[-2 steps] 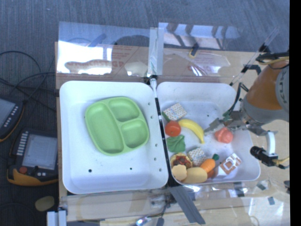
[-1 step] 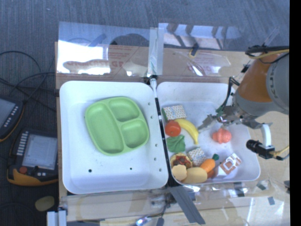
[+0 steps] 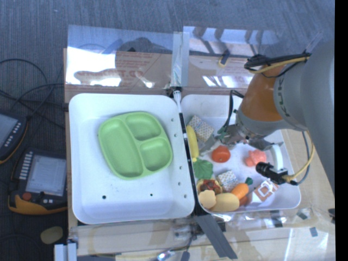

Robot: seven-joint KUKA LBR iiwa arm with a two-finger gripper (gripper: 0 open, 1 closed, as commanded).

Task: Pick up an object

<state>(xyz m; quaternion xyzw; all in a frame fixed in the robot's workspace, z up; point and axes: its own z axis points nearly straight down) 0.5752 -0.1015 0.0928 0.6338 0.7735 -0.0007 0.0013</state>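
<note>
Arm (image 3: 304, 86): I see it reaching in from the right, wrist bent downward.
Gripper (image 3: 231, 137): low, pointing left.

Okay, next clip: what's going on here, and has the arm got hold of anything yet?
The grey and orange arm is reaching into the right bin, its hand low among toy food near the red tomato and a checkered piece. Nothing can be seen held in the hand. A banana, a carrot, a pink piece and a potato-like piece lie around it. The left bin holds a green divided plate, with nothing on it.
</note>
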